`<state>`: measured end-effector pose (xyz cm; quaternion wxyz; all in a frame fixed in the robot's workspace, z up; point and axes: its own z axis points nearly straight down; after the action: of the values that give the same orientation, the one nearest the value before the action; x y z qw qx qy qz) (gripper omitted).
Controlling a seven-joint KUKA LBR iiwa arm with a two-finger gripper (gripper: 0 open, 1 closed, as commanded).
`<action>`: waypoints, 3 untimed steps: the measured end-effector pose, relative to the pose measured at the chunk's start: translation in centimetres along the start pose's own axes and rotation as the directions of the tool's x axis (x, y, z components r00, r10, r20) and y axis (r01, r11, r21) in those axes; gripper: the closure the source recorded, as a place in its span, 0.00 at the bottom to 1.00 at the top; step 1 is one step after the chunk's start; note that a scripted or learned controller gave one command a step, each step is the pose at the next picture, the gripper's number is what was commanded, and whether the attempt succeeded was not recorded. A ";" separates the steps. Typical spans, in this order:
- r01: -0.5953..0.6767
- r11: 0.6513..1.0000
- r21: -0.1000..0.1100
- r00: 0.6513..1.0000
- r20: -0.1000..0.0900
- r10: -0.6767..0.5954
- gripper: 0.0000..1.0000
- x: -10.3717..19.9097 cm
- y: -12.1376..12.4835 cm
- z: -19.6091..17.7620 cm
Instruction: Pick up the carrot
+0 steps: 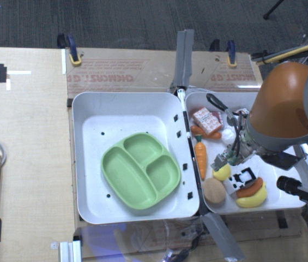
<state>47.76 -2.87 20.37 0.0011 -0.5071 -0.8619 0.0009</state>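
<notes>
Currently, my grey arm with its orange band (282, 105) reaches in from the right side of the bench and hangs over the right shallow white plastic bin (284, 203). My two-finger gripper (229, 157) sits low over the middle of that bin, above a small yellow lemon-shaped toy (222, 172). Whether the gripper is open or closed cannot be determined from this angle, and no object is visible between its tips.

The small orange plastic carrot with a green leafy top (200, 157) lies against the left wall of the right bin, roughly midway along that wall. Its green top points toward the far edge and its tip toward the near edge. The carrot is to the left of the gripper, near it but apart from it.

Other contents of the right bin:
- A red and white printed snack packet (207, 121) lies toward the far left corner, beyond the carrot.
- A round tan potato-like ball (214, 190) rests near the near left corner, just past the carrot's tip.
- A yellow plastic banana (253, 198) lies along the near edge, with a red sausage-shaped toy (251, 188) touching its upper side.
- A black-handled utensil (216, 102) lies near the far edge.

The left shallow white plastic bin (85, 162) carries a pale green divided plastic plate (140, 171) with three compartments, set near the bin's middle.
</notes>
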 end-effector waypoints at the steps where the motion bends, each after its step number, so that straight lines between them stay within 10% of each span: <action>1: -0.002 1.000 0.001 1.000 0.000 0.002 1.00 -0.1 0.1 -0.8; 2: -0.020 1.000 -0.002 1.000 0.003 0.020 1.00 -4.6 -2.5 -7.4; 3: -0.183 0.983 0.001 0.983 0.000 0.183 1.00 1.9 1.1 0.0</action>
<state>47.76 -0.67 20.36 0.0011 -0.5840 -0.8117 0.0013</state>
